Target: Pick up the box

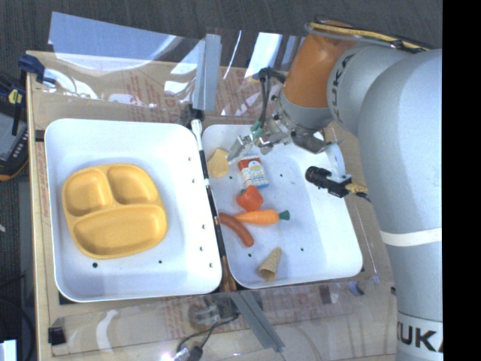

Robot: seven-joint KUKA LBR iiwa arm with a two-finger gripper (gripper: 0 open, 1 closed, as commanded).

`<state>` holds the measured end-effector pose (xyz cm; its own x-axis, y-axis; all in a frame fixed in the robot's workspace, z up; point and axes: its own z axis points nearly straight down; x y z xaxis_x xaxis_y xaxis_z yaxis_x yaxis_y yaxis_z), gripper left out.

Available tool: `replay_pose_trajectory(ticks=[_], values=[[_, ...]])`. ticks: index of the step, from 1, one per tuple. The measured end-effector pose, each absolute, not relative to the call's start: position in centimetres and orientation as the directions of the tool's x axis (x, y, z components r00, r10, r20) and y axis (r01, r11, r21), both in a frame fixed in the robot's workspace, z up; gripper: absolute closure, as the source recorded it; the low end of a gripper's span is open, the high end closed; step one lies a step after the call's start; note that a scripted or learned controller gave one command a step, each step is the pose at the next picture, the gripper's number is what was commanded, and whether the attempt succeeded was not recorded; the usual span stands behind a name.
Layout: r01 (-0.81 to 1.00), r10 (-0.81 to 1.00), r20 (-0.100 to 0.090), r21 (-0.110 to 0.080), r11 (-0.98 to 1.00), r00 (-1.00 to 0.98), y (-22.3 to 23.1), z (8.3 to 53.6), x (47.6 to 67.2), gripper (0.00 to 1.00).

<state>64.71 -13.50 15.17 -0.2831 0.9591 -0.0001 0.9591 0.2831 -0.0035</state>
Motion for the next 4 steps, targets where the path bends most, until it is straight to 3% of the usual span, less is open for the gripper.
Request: replay_pose_trajectory(ticks=[1, 2, 3, 4], values=[[0.954, 0.954, -0.004, 0.005, 0.298, -0.298, -15.7, 9.6, 64.9, 0.0], [0.953, 0.953, -0.008, 0.008, 0.301, -0.301, -15.7, 10.9, 65.1, 1.0], [0.953, 0.953, -0.008, 0.007, 0.301, -0.301, -15.7, 10.9, 65.1, 0.0], [0.952, 0.953, -0.009, 0.009, 0.304, -0.304, -15.7, 11.9, 65.2, 1.0]])
